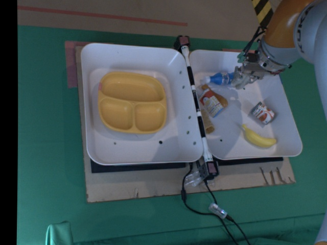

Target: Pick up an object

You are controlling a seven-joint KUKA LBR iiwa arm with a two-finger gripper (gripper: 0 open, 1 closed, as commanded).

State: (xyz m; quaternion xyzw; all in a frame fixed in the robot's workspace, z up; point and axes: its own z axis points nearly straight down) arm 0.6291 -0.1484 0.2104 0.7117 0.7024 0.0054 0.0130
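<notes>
- Over the right bin [286,137], the pincer [241,81] hangs at the end of the grey arm [299,22], low in the bin's far half, with its tips pointing down toward the bin floor.
- Whether its tips are apart or together cannot be told — they are small and blur into the white behind them, and nothing shows plainly between them.
- Just to the pincer's left, almost touching it, lies a water bottle [220,77] with a blue label; it looks the likeliest thing to pick, being the nearest. Its long axis runs left to right, cap end pointing away from the pincer, so the pincer stands at the bottle's base end and not over its middle.
- A short shift left along that axis would, I judge, be needed before closing across the bottle's width.
- Nearer the camera and to the pincer's left lies an orange-and-white pouch [213,100]; a small can [262,113] lies near, toward the camera, and a banana [258,138] lies farther that way.
- Well to the left, in the other bin [92,142], rests a yellow divided tray [133,102] — far from the pincer.
</notes>
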